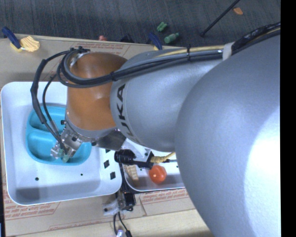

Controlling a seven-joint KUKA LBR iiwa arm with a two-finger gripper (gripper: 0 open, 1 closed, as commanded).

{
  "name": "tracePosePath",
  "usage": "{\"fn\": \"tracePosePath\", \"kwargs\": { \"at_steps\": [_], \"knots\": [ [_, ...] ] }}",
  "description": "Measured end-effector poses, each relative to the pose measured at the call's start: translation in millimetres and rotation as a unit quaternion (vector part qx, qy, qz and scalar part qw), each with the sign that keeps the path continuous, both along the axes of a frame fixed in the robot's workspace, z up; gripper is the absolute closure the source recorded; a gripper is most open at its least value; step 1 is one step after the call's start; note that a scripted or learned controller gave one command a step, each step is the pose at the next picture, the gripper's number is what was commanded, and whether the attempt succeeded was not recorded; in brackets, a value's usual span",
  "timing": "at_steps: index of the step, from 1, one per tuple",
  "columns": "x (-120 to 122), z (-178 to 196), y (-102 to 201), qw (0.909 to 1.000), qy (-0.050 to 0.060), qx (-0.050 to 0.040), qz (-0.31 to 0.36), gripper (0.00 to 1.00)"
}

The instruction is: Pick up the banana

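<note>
1. Brown bench top (54, 46), with dark carpet beyond it, bears two white bins. My grey arm (197, 112) covers much of the camera view, and its orange band (91, 98) hangs over the left bin (12, 132).
2. My gripper (61, 153) is down inside a blue dish (37, 132) lying in the left bin, near the dish's lower edge. I cannot tell whether it is open or closed.
3. Right of my gripper, in the right bin (155, 187), an orange ball (158, 174) lies just beside a tan piece (132, 172).
4. Well above my gripper in the view, a small yellow thing (30, 44) sits on the bench outside the bins.
5. I cannot tell where the banana lies.
</note>
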State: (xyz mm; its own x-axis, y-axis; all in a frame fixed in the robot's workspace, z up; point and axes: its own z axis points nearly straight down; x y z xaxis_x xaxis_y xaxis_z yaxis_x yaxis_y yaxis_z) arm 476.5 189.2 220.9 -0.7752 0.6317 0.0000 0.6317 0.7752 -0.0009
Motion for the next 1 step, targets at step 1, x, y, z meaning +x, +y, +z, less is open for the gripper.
{"fn": "tracePosePath", "kwargs": {
  "at_steps": [1],
  "knots": [
    [-0.8,-0.1,23.2,0.9853,0.001,-0.0005,-0.171,1.0]
  ]
}}
